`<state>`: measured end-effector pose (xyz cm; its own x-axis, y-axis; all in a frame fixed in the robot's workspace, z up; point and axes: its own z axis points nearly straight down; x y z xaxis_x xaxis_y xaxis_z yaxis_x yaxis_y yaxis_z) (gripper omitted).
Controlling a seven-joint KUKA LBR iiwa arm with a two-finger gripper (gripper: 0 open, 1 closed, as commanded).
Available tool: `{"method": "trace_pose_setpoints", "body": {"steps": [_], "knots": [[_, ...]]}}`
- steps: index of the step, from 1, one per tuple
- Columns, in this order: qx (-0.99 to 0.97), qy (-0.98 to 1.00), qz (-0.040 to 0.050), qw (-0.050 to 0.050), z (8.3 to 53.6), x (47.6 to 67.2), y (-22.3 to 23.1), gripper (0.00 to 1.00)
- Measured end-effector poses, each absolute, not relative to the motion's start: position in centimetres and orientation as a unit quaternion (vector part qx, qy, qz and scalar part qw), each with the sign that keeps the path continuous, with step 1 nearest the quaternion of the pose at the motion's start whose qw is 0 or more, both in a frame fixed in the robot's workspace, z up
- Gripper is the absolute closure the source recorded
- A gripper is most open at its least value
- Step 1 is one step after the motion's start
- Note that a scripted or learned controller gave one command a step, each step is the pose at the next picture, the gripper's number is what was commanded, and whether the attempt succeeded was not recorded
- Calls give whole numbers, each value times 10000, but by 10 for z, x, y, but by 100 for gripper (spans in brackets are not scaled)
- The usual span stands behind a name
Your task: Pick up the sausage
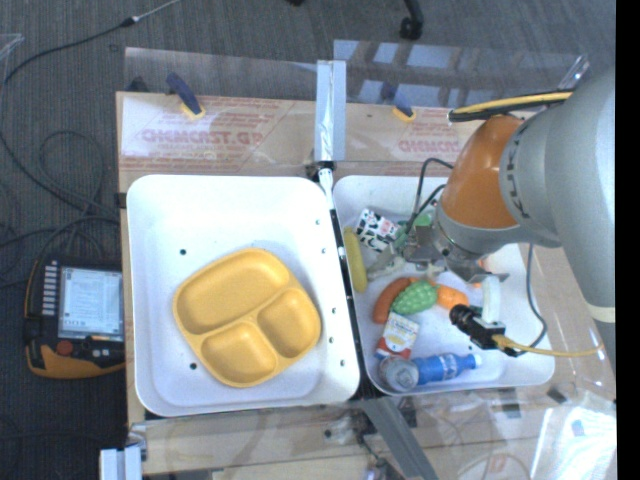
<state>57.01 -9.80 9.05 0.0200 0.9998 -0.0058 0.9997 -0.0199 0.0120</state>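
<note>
While the gripper (432, 256) hides its own state, you see one sausage (391, 297), one yellow tray (248, 315), two bins (150, 268).

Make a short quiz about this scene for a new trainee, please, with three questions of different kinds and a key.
1. True or false: the yellow divided tray lies in the left bin.
2. Which item lies nearest the front edge of the right bin? A) blue bottle B) black-and-white carton C) yellow banana
3. Fill in: the orange-brown sausage lies just left of a ____ toy vegetable.

Key
1. True; it has three compartments.
2. A, the blue bottle; the black-and-white carton and the yellow banana lie further back.
3. Green; the green toy vegetable sits under the arm's wrist.
</note>
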Motion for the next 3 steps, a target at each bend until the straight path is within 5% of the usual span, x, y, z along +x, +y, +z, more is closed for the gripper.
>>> {"method": "trace_pose_setpoints", "body": {"steps": [1, 2, 3], "knots": [[7031, 7110, 41, 77, 91, 549, -95, 0], [7038, 7103, 54, 78, 101, 550, -95, 100], [6890, 7248, -10, -2, 183, 587, -37, 100]]}}
